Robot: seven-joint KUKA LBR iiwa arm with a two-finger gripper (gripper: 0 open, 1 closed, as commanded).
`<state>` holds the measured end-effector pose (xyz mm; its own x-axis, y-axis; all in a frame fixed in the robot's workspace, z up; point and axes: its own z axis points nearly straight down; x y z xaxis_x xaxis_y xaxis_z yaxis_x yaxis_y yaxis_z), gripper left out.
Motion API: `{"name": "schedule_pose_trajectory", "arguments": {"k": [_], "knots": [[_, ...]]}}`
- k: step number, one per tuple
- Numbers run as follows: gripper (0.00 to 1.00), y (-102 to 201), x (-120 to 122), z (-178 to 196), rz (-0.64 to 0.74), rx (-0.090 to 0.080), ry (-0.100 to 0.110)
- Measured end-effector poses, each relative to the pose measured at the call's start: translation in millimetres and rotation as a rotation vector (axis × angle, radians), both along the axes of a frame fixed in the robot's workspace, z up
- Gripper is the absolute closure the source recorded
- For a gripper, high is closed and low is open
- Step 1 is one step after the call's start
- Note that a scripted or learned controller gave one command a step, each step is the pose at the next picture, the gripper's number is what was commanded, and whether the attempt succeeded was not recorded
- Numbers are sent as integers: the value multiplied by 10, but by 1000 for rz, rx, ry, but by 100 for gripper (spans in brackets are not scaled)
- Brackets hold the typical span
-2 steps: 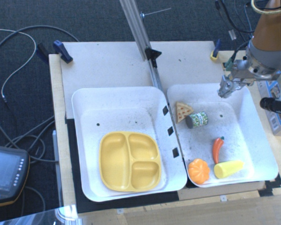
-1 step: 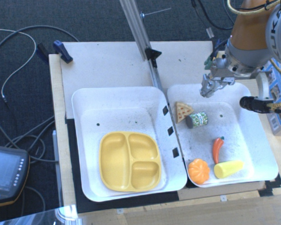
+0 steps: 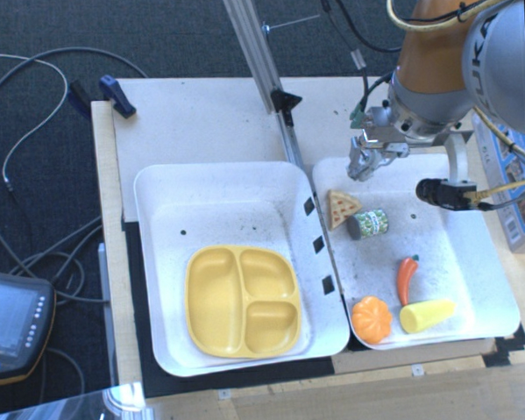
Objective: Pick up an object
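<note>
Five small objects are lying in the right-hand shallow white bin; I'm hovering the gripper, fingers seemingly empty though I cannot tell their spread, just above the tan waffle-patterned toy wedge beside a small green-labelled can.

Bench: pale speckled top, dark floor around it. Two shallow white bins sit on it side by side, touching along the centre: left bin at 8 o'clock, right bin at 4 o'clock. Blue clamp at the 11 o'clock corner. Aluminium post at 12 o'clock.
</note>
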<state>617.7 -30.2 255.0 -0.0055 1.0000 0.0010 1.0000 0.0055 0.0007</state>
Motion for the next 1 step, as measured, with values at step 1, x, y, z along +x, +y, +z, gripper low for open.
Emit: {"name": "schedule_pose_trajectory", "arguments": {"k": [1], "knots": [[100,473,107,44,1,1,-2]]}}
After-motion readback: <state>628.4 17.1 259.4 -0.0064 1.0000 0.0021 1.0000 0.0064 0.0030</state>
